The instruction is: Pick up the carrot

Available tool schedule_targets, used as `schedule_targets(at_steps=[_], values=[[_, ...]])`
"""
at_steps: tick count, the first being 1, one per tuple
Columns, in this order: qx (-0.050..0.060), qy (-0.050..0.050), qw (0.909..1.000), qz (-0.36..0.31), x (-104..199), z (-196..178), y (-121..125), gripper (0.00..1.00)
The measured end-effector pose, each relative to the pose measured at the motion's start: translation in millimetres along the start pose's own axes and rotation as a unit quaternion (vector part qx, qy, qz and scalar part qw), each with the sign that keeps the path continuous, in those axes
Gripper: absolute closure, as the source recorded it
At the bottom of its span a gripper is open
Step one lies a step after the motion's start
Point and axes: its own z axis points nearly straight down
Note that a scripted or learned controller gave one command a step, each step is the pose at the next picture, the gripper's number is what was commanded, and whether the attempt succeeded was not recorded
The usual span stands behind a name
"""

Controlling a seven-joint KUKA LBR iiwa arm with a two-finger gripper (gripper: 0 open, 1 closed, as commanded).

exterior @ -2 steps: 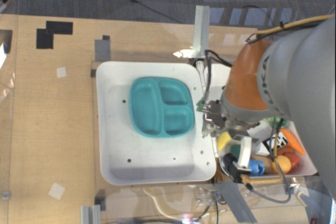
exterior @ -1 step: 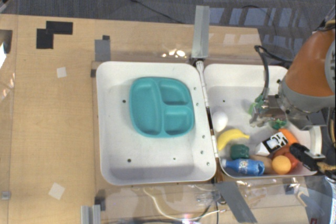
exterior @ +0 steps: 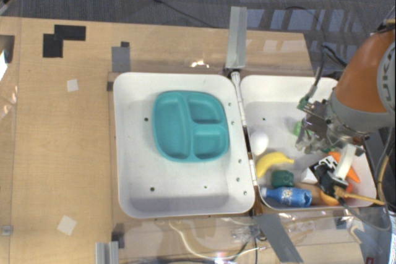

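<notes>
In the camera view, the counter (exterior: 62,145) carries two white bins. The left bin (exterior: 133,188) holds a teal divided plate (exterior: 189,125). The right bin (exterior: 278,89) is crowded along its near side: a white egg (exterior: 258,143), a banana (exterior: 274,162), a dark green lump (exterior: 283,178) and a blue bottle (exterior: 289,196) lie close together.

The carrot (exterior: 353,174) appears to be the orange piece at the bin's right side, partly covered by the robot's own hardware. The pincer (exterior: 309,142) hangs over the middle of the right bin, to the left of the carrot and apart from it. I cannot tell whether it is spread or pressed together, and nothing is visibly in it.

The main risk is a descent from here, which would land left of the carrot and close on bare bin floor or on the banana. The carrot also lies near the bin wall, so a careless approach could strike the rim or push the carrot under its neighbours.
</notes>
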Motion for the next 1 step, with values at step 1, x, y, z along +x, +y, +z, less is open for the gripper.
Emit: schedule_targets(at_steps=[1], values=[[-0.005, 0.002, 0.9980, 0.063, -38.8, -159.9, 23.2, 1.00]])
